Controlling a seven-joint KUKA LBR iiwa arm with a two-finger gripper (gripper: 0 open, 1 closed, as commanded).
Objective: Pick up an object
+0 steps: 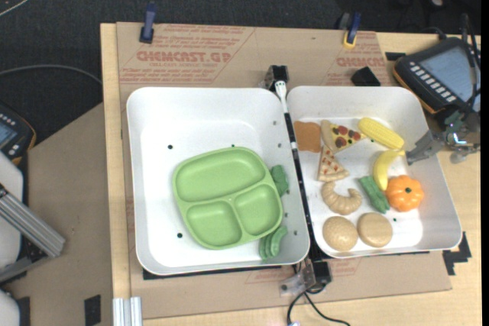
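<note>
tool [419,151] blurred, arm cut off at right edge

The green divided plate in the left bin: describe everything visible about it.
The green divided plate is pale green, looks like matte plastic, with rounded corners and three compartments: one wide along the top, two smaller below. It lies flat and right side up, turned slightly askew, on the floor of the left bin, toward its right half. Two darker green pieces sit against its right edge and lower right corner.

The table [229,50] is carrying two white bins (side by side): left bin [149,164], right bin [439,221], filling mid-frame.
</note>
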